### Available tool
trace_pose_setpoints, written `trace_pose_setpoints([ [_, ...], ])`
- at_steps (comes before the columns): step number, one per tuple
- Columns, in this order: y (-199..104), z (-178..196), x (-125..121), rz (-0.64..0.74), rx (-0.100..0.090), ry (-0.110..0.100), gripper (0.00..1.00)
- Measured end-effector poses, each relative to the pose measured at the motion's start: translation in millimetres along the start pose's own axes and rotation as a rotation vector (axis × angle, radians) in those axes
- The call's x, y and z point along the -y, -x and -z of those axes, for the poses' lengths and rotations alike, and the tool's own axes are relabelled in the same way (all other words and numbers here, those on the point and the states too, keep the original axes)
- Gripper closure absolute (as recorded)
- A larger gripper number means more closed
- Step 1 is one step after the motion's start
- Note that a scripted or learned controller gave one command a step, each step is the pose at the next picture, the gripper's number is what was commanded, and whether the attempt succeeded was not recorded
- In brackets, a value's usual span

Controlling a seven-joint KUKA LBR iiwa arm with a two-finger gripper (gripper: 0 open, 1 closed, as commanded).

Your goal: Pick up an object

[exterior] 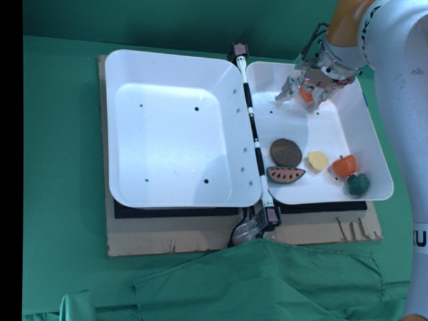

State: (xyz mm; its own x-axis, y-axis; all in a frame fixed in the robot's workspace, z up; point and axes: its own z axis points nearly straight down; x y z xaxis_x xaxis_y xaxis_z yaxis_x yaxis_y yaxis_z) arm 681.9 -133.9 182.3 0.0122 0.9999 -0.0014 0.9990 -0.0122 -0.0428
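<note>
Nearest the camera, well below the gripper, small toys lie in the right bin [374, 146]: a flat watermelon slice [286, 174], a brown disc [286, 152], a pale yellow lump [317, 160], an orange tomato-like piece [344, 166] and a knobbly green piece [358, 184]. Farther back, the gripper [306, 93] hangs over the bin's far end, fingers clamped on a small orange-red object [305, 93]. Only a sliver shows, so the hold looks shallow; smooth plastic could slip free as the arm lifts.
</note>
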Motion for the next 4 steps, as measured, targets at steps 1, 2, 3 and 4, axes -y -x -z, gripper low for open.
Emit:
trace_pose_setpoints([
  [1, -0.7, -0.4, -0.6, -0.002, -0.001, 0.003, 0.0],
  [2, -50.0, 107.5, -4.3, 0.014, 0.0, 0.061, 0.0],
  [3, -37.7, 7.1, 12.5, 0.008, 0.0, 0.039, 0.0],
  [4, -35.3, 0.8, 69.4, 0.008, 0.003, 0.061, 0.0],
])
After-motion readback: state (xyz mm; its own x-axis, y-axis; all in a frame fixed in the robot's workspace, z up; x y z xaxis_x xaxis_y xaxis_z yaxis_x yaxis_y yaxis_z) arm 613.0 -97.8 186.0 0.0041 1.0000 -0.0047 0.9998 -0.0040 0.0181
